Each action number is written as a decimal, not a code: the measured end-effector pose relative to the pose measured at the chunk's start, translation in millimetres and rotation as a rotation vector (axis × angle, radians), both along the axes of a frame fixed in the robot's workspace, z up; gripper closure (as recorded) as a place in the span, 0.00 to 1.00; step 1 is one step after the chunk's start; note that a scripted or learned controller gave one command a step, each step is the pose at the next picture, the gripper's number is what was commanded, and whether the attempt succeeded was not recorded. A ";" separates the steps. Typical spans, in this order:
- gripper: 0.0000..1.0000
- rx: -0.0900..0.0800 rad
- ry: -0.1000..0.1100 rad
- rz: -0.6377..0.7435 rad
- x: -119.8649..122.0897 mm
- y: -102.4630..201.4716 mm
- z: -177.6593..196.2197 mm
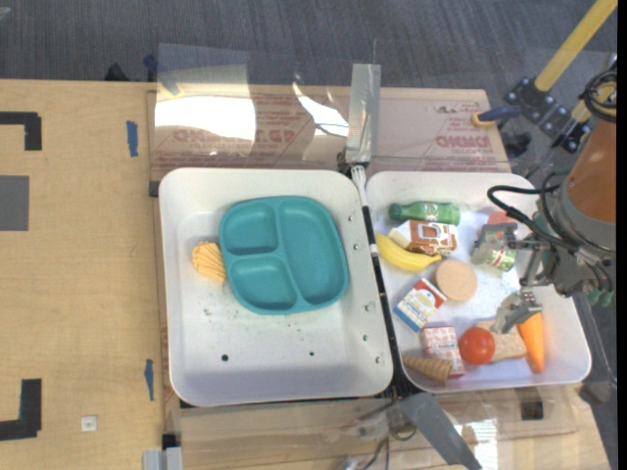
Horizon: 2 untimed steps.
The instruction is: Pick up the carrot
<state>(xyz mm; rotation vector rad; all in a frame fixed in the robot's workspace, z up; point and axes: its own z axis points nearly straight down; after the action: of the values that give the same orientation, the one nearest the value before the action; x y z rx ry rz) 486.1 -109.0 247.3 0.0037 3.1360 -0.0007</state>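
The orange carrot (533, 344) lies in the right bin (578, 368), near its front right corner, with its tip pointing toward the front edge. My gripper (521, 310) hangs from the grey arm with the orange band (600, 179) and sits right at the carrot's upper end. Its fingers (509, 318) look open, and nothing is between them. The carrot still rests on the bin floor.
The right bin also holds a red tomato (477, 346), a cracker under it, an ice cream cone (429, 367), small cartons (418, 304), a round cookie (457, 282), a banana (404, 256), a green bottle (424, 212) and a can (494, 248). The left bin (186, 360) holds a teal divided plate (284, 253) and a shell-shaped piece (208, 259).
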 end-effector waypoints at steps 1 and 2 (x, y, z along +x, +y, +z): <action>0.00 0.003 0.013 -0.049 -9.4 -53.5 -126.9; 0.00 0.001 0.002 0.100 -4.8 -91.5 -160.1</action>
<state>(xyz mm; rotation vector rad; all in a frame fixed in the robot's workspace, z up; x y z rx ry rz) 481.4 -200.5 87.2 -0.1524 3.1341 0.0013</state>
